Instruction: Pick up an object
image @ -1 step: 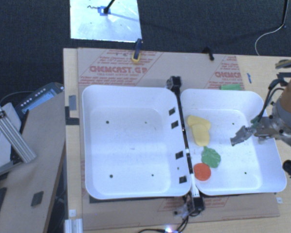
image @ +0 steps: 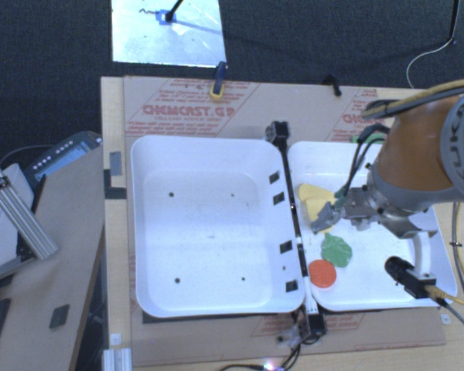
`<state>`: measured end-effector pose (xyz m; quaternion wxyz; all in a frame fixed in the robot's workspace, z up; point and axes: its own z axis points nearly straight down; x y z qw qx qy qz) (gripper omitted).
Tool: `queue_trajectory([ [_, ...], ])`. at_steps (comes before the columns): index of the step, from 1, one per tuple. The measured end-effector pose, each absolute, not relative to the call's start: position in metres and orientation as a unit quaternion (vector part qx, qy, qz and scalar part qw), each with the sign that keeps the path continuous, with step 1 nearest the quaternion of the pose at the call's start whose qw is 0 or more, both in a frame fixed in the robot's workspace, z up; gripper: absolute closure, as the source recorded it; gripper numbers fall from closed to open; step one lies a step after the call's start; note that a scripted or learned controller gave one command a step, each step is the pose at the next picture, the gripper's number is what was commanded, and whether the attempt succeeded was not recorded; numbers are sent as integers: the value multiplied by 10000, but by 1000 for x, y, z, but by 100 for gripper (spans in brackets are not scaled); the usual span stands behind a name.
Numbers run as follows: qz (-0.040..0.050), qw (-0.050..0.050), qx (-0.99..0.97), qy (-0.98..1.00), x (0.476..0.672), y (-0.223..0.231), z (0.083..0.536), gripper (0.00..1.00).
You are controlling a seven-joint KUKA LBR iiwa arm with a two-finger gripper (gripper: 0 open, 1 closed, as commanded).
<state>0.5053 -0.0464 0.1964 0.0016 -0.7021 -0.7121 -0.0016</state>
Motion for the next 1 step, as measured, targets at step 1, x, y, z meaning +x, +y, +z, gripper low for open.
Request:
queue_trajectory([
  [1, 11, -3, -7070, -7072, 559, -93, 102, 0],
])
